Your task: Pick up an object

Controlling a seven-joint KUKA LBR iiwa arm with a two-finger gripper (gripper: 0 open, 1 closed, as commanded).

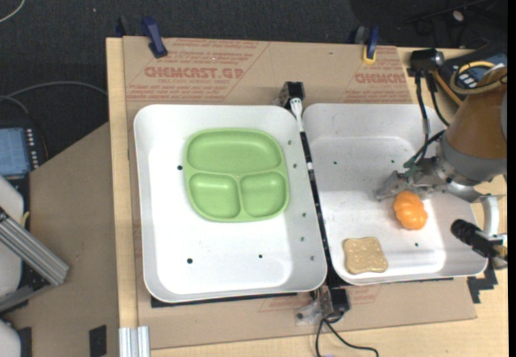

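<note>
Nearest me, the toast slice (365, 255) lies flat at the front of the right bin (355, 126), untouched. Just behind it, the orange fruit (410, 210) rests on the bin floor; I take it as the likely target. The gripper (401, 184) sits low, just beside the fruit's far edge, close enough to suggest a pick under way. Whether it is apart or closed, I cannot tell. Arm enters from the right, wrist (476, 134) angled down. Further left, the green divided plate (237, 174) fills the left bin (161, 210).
</note>
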